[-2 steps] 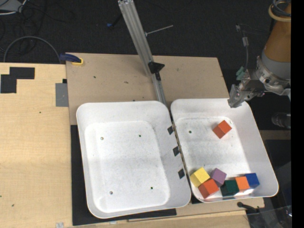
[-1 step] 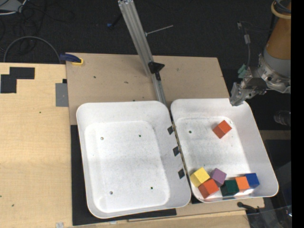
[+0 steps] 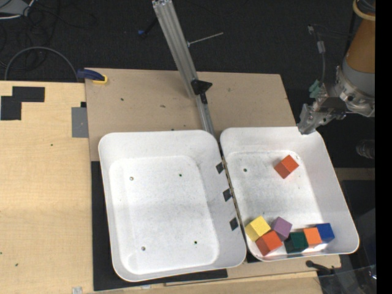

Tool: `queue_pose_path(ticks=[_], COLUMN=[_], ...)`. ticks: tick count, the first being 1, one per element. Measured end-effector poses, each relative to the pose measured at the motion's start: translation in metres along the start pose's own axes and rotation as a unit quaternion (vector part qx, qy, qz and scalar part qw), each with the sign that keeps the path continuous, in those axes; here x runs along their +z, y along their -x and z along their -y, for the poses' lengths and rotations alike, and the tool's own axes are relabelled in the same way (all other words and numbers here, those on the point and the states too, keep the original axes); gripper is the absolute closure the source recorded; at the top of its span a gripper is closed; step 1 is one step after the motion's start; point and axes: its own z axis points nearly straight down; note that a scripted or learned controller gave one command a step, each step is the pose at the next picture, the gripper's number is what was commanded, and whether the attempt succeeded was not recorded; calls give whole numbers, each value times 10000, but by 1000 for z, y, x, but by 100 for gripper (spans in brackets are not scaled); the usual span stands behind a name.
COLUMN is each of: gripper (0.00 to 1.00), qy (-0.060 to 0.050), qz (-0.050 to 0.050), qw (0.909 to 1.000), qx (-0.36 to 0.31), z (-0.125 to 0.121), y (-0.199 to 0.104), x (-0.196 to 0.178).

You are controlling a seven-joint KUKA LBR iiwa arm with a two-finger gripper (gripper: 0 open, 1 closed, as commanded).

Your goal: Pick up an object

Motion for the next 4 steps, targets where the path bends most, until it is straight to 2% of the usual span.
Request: queue_pose_path(ticks=[3, 4], gripper=[100, 0], qy=[-4, -8], qz=[11, 12], qw=[10000, 10000], qx=[-67, -71], z=[-1, -1], y=[0, 0], x=[-28, -28])
